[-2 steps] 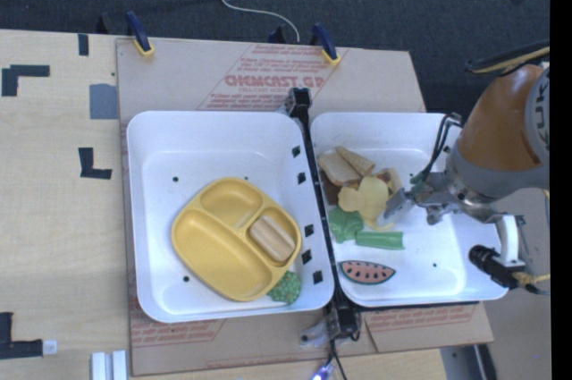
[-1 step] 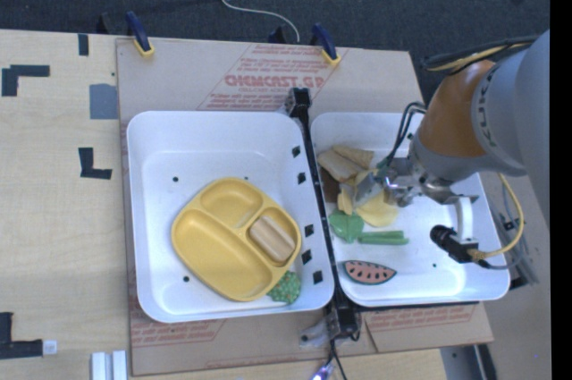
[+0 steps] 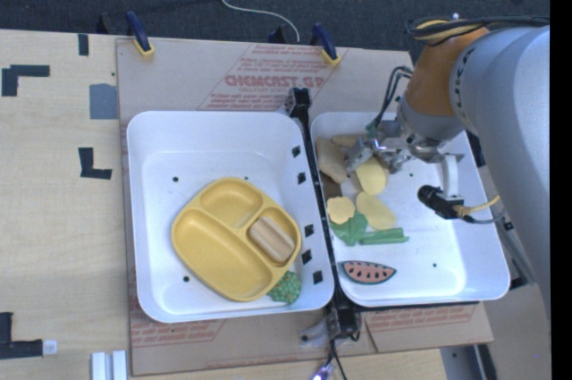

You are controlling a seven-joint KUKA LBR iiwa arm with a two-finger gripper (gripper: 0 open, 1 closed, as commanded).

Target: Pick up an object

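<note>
Yellow plastic tray (image 3: 214,257) — rounded, compartmented — sits lower left in the left bin (image 3: 152,146), holding a tan bread-like piece (image 3: 272,237). Right of centre, the gripper (image 3: 374,156) hangs over a smooth yellow piece (image 3: 372,180); its opening can't be made out.

The grey arm (image 3: 500,92) reaches from the right, end effector (image 3: 374,156) lowered.

Gripper (image 3: 374,156) hangs over the right bin (image 3: 465,280), just above yellow food pieces (image 3: 371,180)

Glossy yellow plastic tray (image 3: 214,249), smooth white plastic bins (image 3: 147,155), matt cardboard underlay (image 3: 259,74)
</note>
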